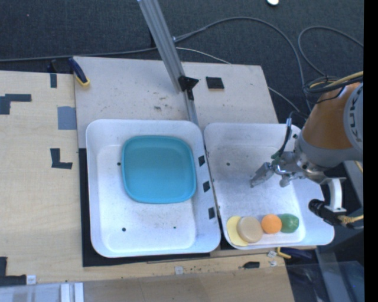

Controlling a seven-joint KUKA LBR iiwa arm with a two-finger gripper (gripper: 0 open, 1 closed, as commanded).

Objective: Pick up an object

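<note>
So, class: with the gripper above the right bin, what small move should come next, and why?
Probably shift the open two-finger gripper toward the near edge of the right white bin, over the round orange ball. It hangs above bare floor, holding nothing.

You're looking down on a pale wooden bench (pixel 35 194) marked with grey tape patches (pixel 67 117). Behind it lies dark carpet (pixel 71 26) crossed by loose cables (pixel 248 29). A slanted metal rail (pixel 168 50) runs across a speckled white board (pixel 136 88); the bright spot (pixel 272 2) at top may be a reflection.
</note>
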